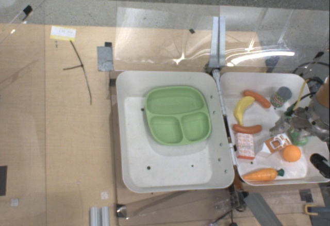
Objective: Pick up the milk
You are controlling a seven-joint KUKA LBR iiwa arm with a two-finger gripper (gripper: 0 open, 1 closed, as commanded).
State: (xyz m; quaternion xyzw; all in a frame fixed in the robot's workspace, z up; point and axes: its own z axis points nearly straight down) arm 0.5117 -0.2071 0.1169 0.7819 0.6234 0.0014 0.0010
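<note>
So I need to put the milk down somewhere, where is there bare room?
The left bin has bare floor below and left of the green tray. The right bin is crowded: banana, sausages, orange, carrot and gripper.

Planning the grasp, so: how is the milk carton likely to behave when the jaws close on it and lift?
The milk carton looks like a small toy box with flat faces, so it probably grips steadily and will not roll. It seems light for its size and may skid across the smooth white bin if nudged. The orange beside it could roll away if bumped.
</note>
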